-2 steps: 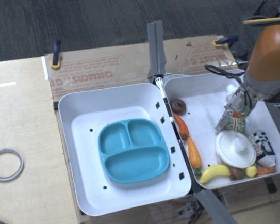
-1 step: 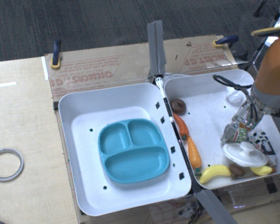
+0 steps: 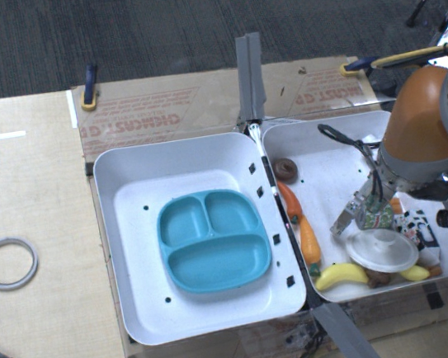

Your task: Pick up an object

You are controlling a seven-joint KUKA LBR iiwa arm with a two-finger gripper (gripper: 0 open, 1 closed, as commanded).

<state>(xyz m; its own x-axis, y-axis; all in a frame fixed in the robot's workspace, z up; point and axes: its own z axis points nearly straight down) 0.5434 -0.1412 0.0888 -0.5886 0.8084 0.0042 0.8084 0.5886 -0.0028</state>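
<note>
My gripper [image 3: 368, 209] is low in the right bin [image 3: 319, 143], and I cannot tell from here whether it is released, clenched or grasping anything. Right at it lies a small green printed packet [image 3: 375, 216]; whether I touch it is unclear. Just below it sits a clear round lid [image 3: 381, 250], with a black-and-white patterned piece [image 3: 415, 229] beside that. Further toward the bin's near wall a yellow banana [image 3: 342, 275] lies on its side, and a smaller yellow piece [image 3: 415, 273] rests at the corner. Off to my far side an orange carrot [image 3: 307, 241] lies along the dividing wall, with a brown doughnut [image 3: 286, 170] above it. Beyond the divider, well apart from me, the left bin [image 3: 142, 303] holds a blue sectioned plate [image 3: 214, 240]. Farthest off, a grey ring [image 3: 7, 263] lies on the bench [image 3: 25, 187]
</note>
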